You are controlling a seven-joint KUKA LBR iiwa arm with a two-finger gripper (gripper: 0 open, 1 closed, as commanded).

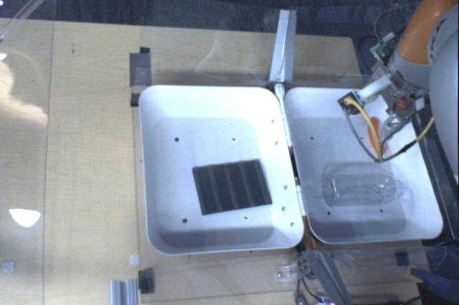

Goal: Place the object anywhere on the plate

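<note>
A dark ribbed rectangular plate (232, 186) lies flat in the left bin (165, 117), near its front middle. A clear plastic bottle (360, 187) lies on its side in the right bin (315, 117), towards the front. A small orange object (374, 133) shows just above the bottle, close under my gripper (391, 113). The gripper hangs over the right bin's back right part, far from the plate. Whether the orange object touches the gripper is not clear. Cables loop around the wrist and partly hide it.
The grey arm with its orange band (430, 16) comes in at the upper right. A metal divider bar (283, 45) runs back from between the bins. Wooden bench surface lies to the left. Clamps and fittings sit at the front edge (308, 275).
</note>
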